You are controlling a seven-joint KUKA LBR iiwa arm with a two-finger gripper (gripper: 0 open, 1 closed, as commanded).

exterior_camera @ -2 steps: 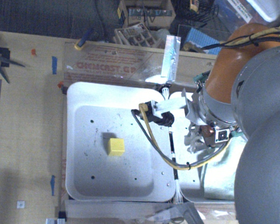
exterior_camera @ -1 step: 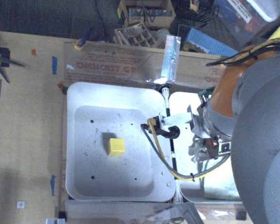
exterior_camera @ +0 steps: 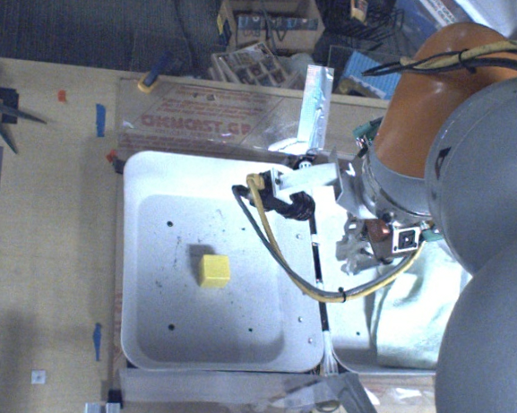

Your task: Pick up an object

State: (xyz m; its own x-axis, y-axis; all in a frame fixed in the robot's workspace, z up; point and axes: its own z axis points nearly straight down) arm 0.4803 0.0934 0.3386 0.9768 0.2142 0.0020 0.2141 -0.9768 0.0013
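My tool [exterior_camera: 355,252]: over right bin's [exterior_camera: 408,349] left rim, grip state unclear | yellow cube [exterior_camera: 214,270]: mid left bin [exterior_camera: 153,183], well apart from tool

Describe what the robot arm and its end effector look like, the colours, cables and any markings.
The arm is bulky and rounded, smooth grey, with a glossy orange band above the wrist. Yellow and black cables run over the orange part. The end effector is a cluster of grey metal parts with a small white tag carrying a black square. A yellowish hose and black cable loop out from it.
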